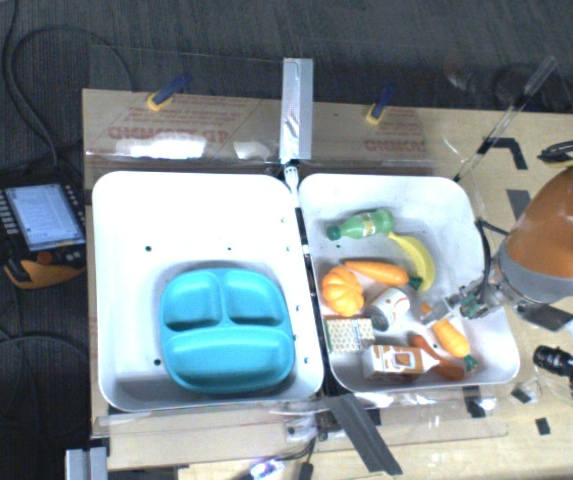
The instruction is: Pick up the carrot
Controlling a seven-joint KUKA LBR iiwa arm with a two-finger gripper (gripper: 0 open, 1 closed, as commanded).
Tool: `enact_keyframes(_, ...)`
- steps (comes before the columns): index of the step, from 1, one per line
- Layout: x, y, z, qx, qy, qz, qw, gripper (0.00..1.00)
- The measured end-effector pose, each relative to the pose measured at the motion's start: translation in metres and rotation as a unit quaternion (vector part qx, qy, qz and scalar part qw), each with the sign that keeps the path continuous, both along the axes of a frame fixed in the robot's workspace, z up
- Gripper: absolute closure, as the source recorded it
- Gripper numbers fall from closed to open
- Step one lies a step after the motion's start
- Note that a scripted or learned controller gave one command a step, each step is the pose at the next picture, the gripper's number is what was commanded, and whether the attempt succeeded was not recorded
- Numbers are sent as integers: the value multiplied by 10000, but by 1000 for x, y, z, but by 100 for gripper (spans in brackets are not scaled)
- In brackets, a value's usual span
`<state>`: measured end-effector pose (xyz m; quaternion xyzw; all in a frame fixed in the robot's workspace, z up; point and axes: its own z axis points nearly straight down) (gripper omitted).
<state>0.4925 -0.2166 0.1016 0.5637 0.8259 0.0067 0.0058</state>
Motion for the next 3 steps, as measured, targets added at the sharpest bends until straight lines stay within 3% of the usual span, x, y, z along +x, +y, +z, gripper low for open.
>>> enact_keyframes(1,33,31,95,-24,88,-557,9984,100)
enact_keyframes(2,26,35,71,-32,85,657,9978,100)
enact_keyframes(3,77,85,99,-24,94,53,9999,100)
